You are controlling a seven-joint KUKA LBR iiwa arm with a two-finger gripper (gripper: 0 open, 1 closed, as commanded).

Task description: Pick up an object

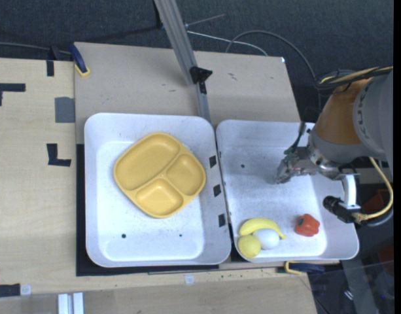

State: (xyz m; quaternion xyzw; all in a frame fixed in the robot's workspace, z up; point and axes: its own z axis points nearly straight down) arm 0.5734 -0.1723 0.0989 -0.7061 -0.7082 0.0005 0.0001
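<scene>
Camera view from above shows the arm (357,120) reaching over the right edge of the right bin (252,142), with the claw (286,173) low above the bare white floor in the upper right part of this bin. I judge that the task is at the approach step: nothing is picked up yet, and the claw is not over any object.

The possible objects lie along the near edge of the right bin. A yellow banana (261,226) is near the near left corner; just below it a yellow round fruit (248,245) and a white egg-like ball (269,239) touch each other. A small red pepper (307,225) lies apart from them, closer to the near right corner. The left bin (102,175) carries a yellow divided plate (159,174) in its middle.

For the next move, I think the claw must travel toward the near edge and choose one object. The red pepper looks like the easier choice, because it stands alone and is nearest to the claw. The three objects in the near left corner are crowded, so the fingers could push one of them instead of closing around it.

About the claw itself: the fingers point down to the bin floor, but they are dark and small here, and I cannot tell how wide they are. No object is seen between them.
</scene>
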